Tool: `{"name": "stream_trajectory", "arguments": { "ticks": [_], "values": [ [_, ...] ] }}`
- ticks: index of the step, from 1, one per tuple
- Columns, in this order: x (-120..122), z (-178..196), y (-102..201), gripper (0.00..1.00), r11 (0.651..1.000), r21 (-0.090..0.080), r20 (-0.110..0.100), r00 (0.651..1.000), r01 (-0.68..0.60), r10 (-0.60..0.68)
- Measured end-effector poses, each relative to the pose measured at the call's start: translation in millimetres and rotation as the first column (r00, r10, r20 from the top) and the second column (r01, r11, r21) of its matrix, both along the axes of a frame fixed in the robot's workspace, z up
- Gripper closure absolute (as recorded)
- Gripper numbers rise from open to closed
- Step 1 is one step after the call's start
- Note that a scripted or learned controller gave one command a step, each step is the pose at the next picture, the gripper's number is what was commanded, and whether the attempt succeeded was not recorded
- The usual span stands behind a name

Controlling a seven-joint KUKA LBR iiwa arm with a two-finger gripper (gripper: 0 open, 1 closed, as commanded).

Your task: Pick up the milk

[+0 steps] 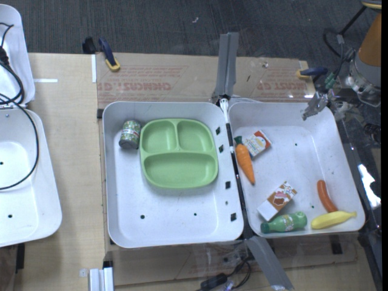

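The camera view looks down on the bench (60,77) and its two white bins. The arm (371,47) enters at the upper right and is cut off by the frame edge, with only part of its orange band in sight. Its gripper (315,107) hangs over the far right corner of the right bin (303,162), dark and small against the clutter behind it, so whether it is spread or pressed together cannot be told. Nothing is seen between its tips.

The right bin holds six things. There are two small cartons: the milk (277,200) lies in the near middle, just beside one green bottle (285,223) lying on its side, and a second carton (257,143) sits at the far left, touching the one carrot (245,163). Print on both cartons is too small to read. One sausage (325,196) and one banana (333,219) lie near the right wall.

The left bin (170,223) holds one green divided plate (179,153) with three compartments and one small can (130,134) beside it.
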State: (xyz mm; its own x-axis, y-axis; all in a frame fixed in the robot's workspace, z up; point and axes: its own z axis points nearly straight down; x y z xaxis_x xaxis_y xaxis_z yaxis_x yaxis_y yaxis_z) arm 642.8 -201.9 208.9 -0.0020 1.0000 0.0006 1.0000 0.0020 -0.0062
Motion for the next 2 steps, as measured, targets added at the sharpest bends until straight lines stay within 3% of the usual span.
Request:
{"name": "stream_trajectory", "arguments": {
  "ticks": [1,2],
  "values": [
    [-72.6,-120.4,98.1,0.00,0.998,0.001,-0.001,0.998,-0.070,0.070],
    [-166.3,-118.3,88.9,0.00,0.996,0.002,-0.001,0.996,-0.092,0.092]
  ]
}}
